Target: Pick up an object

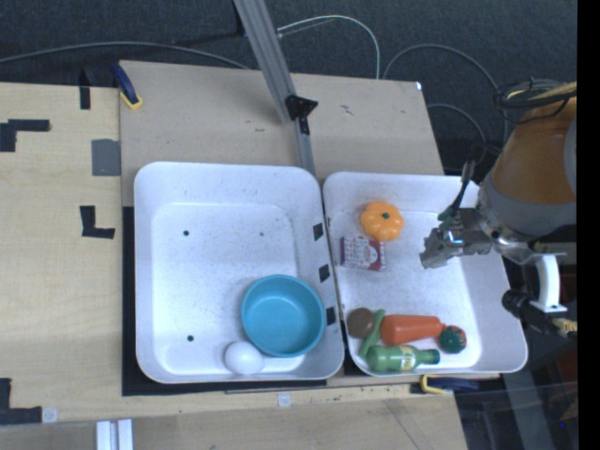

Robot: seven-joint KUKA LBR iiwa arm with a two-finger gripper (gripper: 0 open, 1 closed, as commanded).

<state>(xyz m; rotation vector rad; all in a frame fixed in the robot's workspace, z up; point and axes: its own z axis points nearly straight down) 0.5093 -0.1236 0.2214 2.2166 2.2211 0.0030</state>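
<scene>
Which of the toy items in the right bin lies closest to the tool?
The orange pumpkin, near the right bin's far end, is nearest the tool. The small red-and-white packet lies further left; the carrot and green bottle lie along the near edge.

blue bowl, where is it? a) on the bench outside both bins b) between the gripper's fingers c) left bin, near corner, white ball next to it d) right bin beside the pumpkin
c: the blue bowl sits in the left bin with the white ball beside it.

Grey arm (525, 209) with broad orange band, dark cables, and small metallic grey pincer (436, 248).
</scene>
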